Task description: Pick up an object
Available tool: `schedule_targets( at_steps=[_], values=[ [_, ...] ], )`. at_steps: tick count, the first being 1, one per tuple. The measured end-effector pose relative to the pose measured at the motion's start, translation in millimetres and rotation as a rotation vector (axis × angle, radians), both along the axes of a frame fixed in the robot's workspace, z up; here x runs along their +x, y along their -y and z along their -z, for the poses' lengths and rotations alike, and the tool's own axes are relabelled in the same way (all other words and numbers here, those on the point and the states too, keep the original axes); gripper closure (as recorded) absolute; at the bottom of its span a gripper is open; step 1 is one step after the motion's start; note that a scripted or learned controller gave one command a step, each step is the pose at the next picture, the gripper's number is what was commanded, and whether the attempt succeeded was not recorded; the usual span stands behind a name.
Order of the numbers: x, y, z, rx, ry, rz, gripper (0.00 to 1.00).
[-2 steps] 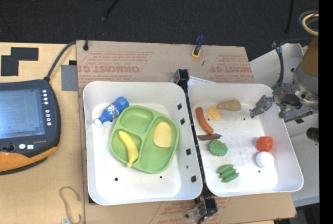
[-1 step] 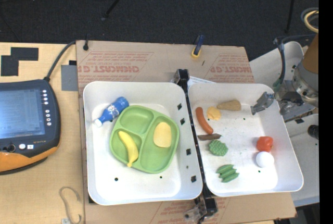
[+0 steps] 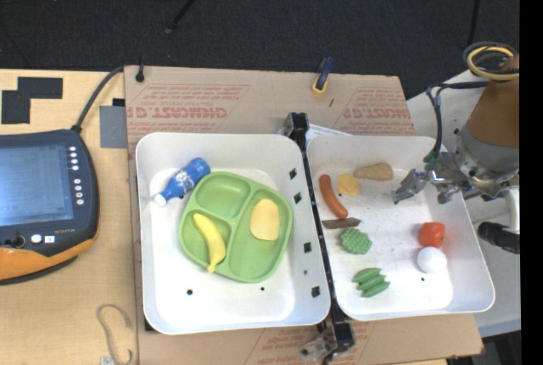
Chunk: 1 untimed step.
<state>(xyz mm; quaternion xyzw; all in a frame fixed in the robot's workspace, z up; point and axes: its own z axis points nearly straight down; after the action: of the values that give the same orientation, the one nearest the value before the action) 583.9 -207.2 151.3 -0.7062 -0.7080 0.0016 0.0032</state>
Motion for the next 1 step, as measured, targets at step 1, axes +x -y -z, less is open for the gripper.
schedule_targets(
  at_steps=[1],
  values=[
    [-3.2, -10.2, 60.5, 0.001, 0.000, -0.001, 0.00]
  ],
)
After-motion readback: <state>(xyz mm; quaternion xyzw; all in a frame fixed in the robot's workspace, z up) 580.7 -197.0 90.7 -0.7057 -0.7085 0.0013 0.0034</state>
